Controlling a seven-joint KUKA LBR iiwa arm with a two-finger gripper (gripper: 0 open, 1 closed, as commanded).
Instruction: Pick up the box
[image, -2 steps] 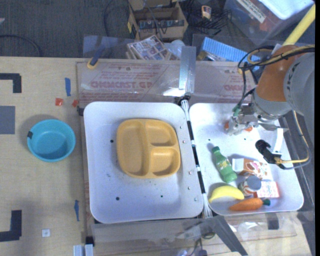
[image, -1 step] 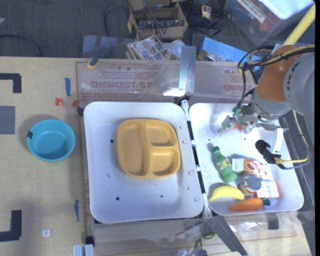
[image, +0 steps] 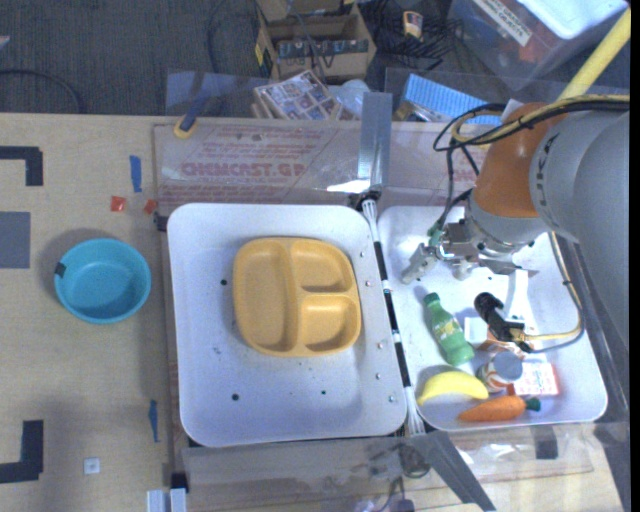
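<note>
- The box (image: 538, 380) sits at the lower right of the frame, tucked into the near right corner of the right bin (image: 560, 270), red-orange and white, lying flat as far as I can judge.
- It's crowded down there: a small round tin (image: 503, 368) is right against its left side, and the carrot (image: 492, 409) lies just below-left, close to touching.
- The banana (image: 450, 386) and green bottle (image: 448, 327) are further left, away from the box.
- The end effector (image: 440, 258) hovers up in the bin's upper left part, well apart from the box. Spread or pressed together? I cannot tell from here, and nothing shows in its grip.
- My call: travel to the lower right first, keeping high enough to pass over the bottle.
- Come down straight, gripping across the box's narrower sides and staying away from the tin's side.
- Risk: the bin wall is close, so a tilted approach could clip the rim or nudge the carrot.
- The left bin's yellow tray (image: 296, 296) plays no part.
</note>
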